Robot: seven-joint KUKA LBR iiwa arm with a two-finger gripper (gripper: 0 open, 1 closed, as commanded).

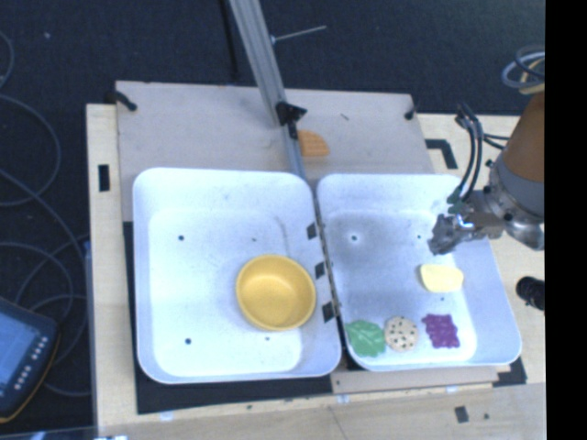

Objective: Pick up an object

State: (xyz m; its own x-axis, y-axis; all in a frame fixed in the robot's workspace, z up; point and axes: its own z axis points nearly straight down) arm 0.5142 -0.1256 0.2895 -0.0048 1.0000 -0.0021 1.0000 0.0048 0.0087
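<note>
A pale wooden bench (105,401) stands on dark floor (55,35) strewn with black cables (27,200).

Robot lab or test cell, not a home: a pale wooden counter (105,246) on dark carpet, loose black cables (37,200) trailing over the floor at left. A metal pole (261,62) rises at the back of the counter, a screen device (23,356) lies at lower left, and two white bins (160,200) hold toy-like props.

The arm (519,183) is grey metal with an orange band, black cables looping beside it, above the right bin (367,246).
</note>
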